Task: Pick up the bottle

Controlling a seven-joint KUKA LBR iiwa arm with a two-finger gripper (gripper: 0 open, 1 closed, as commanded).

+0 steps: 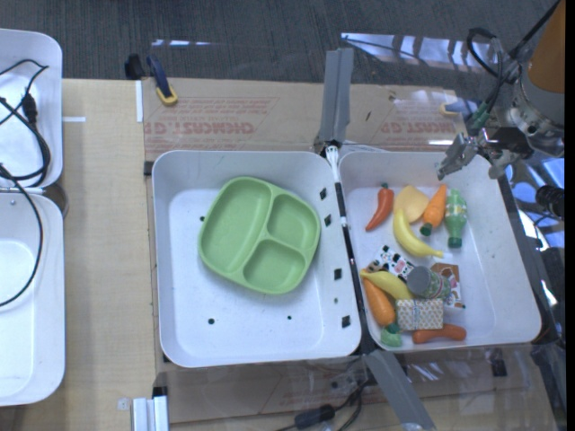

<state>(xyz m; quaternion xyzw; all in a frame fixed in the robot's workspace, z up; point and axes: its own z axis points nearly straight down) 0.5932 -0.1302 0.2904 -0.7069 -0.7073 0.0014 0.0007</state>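
The gripper (473,162) hangs over the far right part of the right bin (517,241). Its two fingers are spread apart, one pointing to the left and one to the right, and nothing is between them. The grey arm (539,119) with its cables comes in from the upper right corner.

Just below the gripper lies the bottle (455,218), a small green one with a green cap pointing to the near side. It rests on the bin floor, not touched by the fingers. Directly beside it on the left is an orange carrot (435,208), and next to that a pale yellow fruit (411,204). A red chili pepper (381,207) lies further left, and a yellow banana (412,241) curves under the fruit.

In the near part of the same bin there is a crowded group: a second banana (390,283), an orange carrot-like toy (379,303), a grey round lid (420,280), a woven beige packet (420,313) and a red-orange piece (440,333) at the near wall.

The left bin (180,330) holds a light green divided plate (260,234) with three compartments. Both bins stand on a brown cardboard sheet (234,115) on the bench.
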